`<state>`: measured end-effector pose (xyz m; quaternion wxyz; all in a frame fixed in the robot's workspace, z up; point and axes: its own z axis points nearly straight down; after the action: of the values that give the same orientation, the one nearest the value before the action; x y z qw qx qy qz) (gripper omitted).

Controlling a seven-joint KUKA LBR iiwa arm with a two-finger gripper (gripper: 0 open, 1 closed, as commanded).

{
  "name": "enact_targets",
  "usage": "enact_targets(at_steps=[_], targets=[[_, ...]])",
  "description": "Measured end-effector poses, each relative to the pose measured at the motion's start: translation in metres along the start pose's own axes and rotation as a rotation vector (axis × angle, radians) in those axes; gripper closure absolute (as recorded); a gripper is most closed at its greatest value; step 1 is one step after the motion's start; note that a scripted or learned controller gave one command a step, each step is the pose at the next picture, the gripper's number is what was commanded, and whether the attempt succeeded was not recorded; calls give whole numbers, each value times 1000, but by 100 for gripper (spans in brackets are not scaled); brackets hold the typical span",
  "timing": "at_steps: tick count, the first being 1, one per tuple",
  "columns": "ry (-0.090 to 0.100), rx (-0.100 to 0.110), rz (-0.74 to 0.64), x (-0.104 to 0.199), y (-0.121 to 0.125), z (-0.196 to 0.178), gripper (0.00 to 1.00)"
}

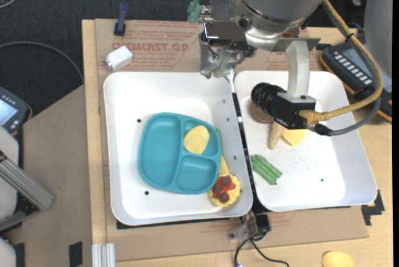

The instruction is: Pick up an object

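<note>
gripper (218, 67) hangs over the back end of the ridge between the two bins, holding nothing i can see - can't tell how the jaws stand. risk: it drops onto the ridge and grabs air. left bin (124, 135): one blue plate (163, 153) with one yellow piece (197, 139), one tart (225, 190) at its edge. right bin (349, 160): one green bean (266, 169), one yellow wedge (295, 136).
</note>
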<state>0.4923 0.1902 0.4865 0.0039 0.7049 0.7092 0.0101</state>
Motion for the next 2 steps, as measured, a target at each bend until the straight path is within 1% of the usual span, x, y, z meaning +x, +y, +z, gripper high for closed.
enact_targets(at_steps=[1,2], targets=[[-8,16,2,36,52,17,100],[-7,9,8,34,95,-51,100]])
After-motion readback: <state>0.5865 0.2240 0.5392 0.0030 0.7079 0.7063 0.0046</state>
